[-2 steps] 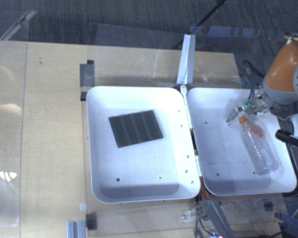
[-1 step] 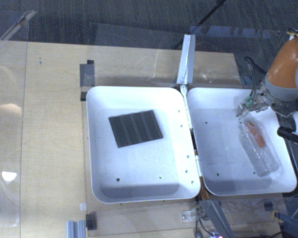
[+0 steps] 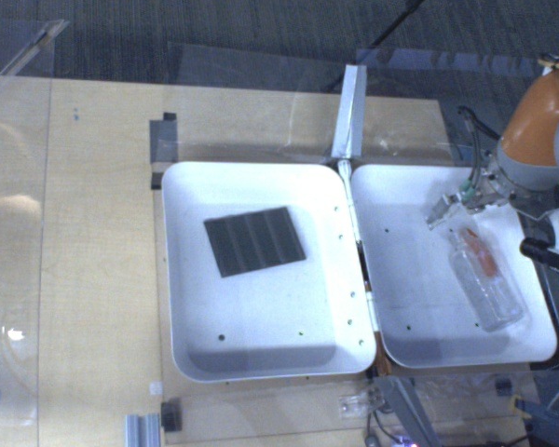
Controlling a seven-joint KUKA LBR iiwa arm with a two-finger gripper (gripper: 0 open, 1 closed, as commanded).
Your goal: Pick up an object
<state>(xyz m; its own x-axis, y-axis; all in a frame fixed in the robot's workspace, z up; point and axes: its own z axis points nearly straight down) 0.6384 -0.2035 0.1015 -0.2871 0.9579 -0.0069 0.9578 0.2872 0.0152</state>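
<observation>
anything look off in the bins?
Nothing damaged or spilled. A clear plastic bottle lies on its side in the right bin, angled toward the near right corner. A dark ribbed pad lies flat but skewed to the walls of the left bin. The gripper hovers by the bottle's upper end.

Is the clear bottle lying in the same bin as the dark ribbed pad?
No, the clear bottle lies in the right bin, while the dark ribbed pad lies flat in the left bin.
</observation>
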